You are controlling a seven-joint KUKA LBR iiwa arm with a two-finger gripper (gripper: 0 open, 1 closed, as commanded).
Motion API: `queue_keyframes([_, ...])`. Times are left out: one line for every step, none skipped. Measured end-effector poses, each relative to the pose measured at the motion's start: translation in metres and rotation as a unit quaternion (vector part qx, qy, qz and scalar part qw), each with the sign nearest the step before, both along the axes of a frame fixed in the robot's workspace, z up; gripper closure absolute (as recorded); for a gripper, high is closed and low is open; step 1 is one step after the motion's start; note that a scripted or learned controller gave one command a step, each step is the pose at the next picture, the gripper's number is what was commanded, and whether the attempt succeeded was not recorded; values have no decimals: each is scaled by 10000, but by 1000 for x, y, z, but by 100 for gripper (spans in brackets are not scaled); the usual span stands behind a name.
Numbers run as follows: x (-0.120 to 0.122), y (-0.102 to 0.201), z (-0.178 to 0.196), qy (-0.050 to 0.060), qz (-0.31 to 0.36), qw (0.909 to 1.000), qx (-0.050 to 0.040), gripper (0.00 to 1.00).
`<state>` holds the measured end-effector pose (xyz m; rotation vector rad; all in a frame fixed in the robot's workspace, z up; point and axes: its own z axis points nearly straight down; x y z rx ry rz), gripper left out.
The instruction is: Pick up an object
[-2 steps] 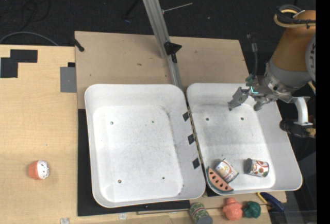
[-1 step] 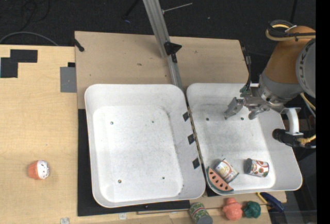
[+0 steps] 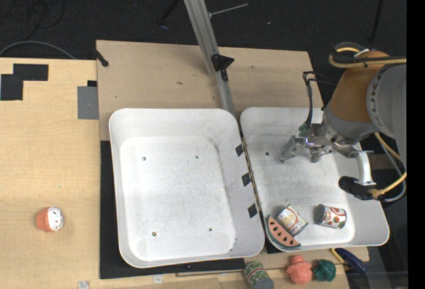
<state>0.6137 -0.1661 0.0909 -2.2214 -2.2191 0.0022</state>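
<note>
Camera view, top-down at a slant: two shallow white bins side by side on a tan board. Left bin [image 3: 133,123] has a speckled matte floor and rounded corners. Right bin [image 3: 265,123] carries the pickable stuff, all at its near end — a watermelon-slice toy [image 3: 281,233] flat against the near-left corner, a small can with a tan-and-red label [image 3: 291,219] tipped on its side just beside it and apparently touching it, and a second small can [image 3: 331,216] with a red-and-white label also on its side, a little to the right, apart from the first.

Gripper [image 3: 300,148] sits over the middle of the right bin, well apart from all three items — fingers spread, nothing between them. Metal, grey finish; orange band [image 3: 352,92] above the wrist, with cables looping around it.

Around: black clips [image 3: 246,178] along the seam between bins. An aluminium extrusion rail [image 3: 201,25] runs diagonally from the top down to the bins' far edge. Outside the bins at the near edge: a dark can [image 3: 254,274], a pink lumpy toy [image 3: 299,269], a green one [image 3: 324,270]. Far left on the pale wood bench [image 3: 40,148], a round orange-and-white toy [image 3: 50,219]. Nothing blocks the gripper from the cans.
</note>
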Motion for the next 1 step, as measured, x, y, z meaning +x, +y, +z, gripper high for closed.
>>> queue_keyframes([0,-1,10,1,-11,10000,1,100])
